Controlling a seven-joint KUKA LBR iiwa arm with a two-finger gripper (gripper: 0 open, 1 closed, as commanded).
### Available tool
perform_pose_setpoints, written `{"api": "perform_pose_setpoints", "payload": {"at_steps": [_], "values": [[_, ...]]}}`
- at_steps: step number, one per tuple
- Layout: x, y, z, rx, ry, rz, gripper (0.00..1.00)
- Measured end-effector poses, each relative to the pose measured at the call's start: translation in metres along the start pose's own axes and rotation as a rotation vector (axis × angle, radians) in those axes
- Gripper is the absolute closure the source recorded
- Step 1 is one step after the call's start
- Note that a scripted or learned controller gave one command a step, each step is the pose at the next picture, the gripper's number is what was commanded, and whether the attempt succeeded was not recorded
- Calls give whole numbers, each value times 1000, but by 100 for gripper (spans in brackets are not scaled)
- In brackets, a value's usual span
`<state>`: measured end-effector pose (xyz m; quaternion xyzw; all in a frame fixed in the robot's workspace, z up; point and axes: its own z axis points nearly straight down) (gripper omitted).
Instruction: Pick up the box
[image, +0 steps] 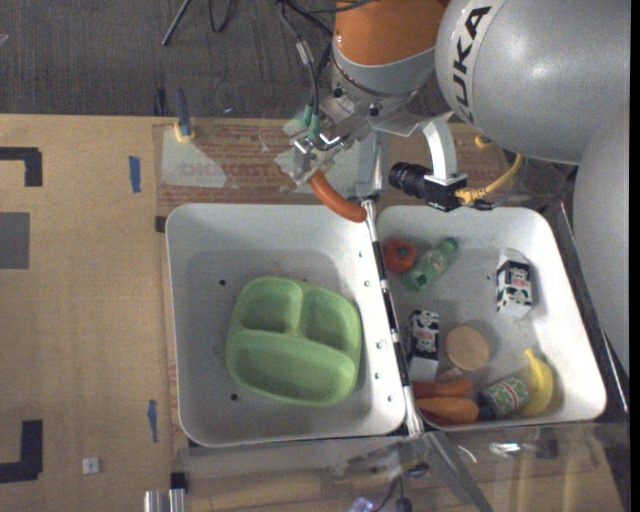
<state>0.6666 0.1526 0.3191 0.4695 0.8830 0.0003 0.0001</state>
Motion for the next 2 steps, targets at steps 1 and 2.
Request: {"api": "perform_pose_setpoints", "payload": {"at_steps": [1, 2], "values": [[42, 28, -39, -4, -2, -37, 100], [37, 18, 100, -2, -1, -23, 100]]}}
